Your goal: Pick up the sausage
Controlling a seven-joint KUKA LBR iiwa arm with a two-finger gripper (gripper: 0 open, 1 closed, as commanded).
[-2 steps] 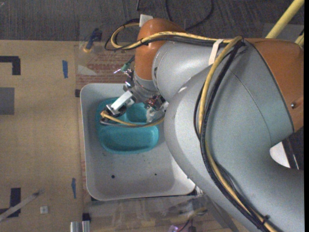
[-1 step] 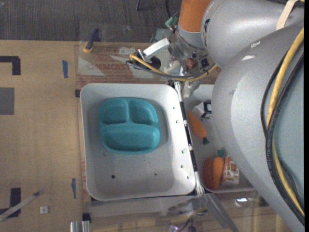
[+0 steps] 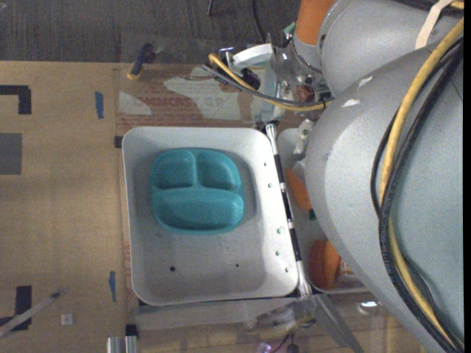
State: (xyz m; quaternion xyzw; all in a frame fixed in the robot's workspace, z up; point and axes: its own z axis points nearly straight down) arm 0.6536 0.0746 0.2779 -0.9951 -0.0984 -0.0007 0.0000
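Note:
The grey arm (image 3: 383,160) reaches in from the right and covers most of the right bin (image 3: 303,282). Its wrist, below the orange band (image 3: 324,6), hangs over that bin's far left corner, where the gripper (image 3: 298,93) is mostly hidden among cables and the arm's body. Two orange items peek out from under the arm in the right bin: an elongated one (image 3: 298,190) near the left wall and a rounder one (image 3: 324,263) near the front. What they are is unclear.
The left bin (image 3: 199,271) holds a teal divided plate (image 3: 196,190) in its far half. Yellow and black cables (image 3: 243,79) loop behind the bins. Blue tape marks (image 3: 98,104) lie on the brown bench to the left.

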